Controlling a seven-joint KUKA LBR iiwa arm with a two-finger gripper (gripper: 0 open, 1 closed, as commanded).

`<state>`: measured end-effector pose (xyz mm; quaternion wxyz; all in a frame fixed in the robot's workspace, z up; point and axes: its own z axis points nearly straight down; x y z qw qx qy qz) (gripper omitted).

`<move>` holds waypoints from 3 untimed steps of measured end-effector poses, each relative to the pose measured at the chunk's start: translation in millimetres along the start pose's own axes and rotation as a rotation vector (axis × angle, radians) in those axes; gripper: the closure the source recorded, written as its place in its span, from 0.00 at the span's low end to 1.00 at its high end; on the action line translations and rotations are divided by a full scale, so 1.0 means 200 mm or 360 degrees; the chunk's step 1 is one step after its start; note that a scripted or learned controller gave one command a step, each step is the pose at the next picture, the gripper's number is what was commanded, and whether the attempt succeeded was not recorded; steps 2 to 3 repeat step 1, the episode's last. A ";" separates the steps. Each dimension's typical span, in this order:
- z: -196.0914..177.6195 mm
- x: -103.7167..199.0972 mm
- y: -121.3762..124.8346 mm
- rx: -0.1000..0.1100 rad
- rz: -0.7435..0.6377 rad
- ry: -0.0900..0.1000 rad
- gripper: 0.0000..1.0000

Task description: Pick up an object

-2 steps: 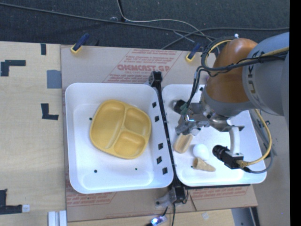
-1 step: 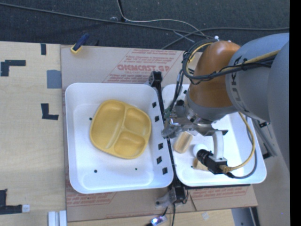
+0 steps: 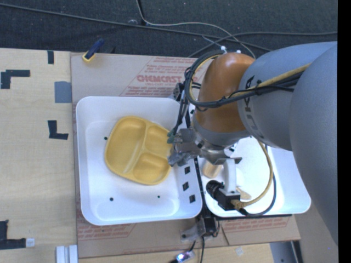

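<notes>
A yellow divided plate (image 3: 137, 149) lies in the left bin (image 3: 90, 147), slightly toward the bin's upper half, its three compartments facing up and its right rim close to the wall shared with the right bin (image 3: 296, 193). It is the one plainly graspable object in view. A small tan item (image 3: 211, 170) shows in the right bin beneath the wrist, too hidden to identify.

The end effector (image 3: 176, 147) sits at the plate's right rim, over the divider between the bins; whether it is apart, together or clamped on the rim cannot be told from this slant. The arm's orange band (image 3: 222, 95) and grey body (image 3: 296, 97) hang above the right bin, with cables (image 3: 269, 185) looping below the wrist.

The risk from here is a poor hold: a thin, sloping rim could slip free on the lift, or the plate could tilt and catch on the bin wall just beside it. The end effector could also strike that wall. The bins rest on cardboard (image 3: 153, 75) on the tabletop (image 3: 33, 163).
</notes>
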<state>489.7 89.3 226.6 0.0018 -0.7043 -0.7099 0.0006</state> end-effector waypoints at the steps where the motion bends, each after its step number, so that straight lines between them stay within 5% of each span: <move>1: 0.00 -0.02 0.00 -0.0001 0.0008 -0.0003 0.00; 3: 0.00 -0.02 0.00 -0.0001 0.0008 -0.0003 0.00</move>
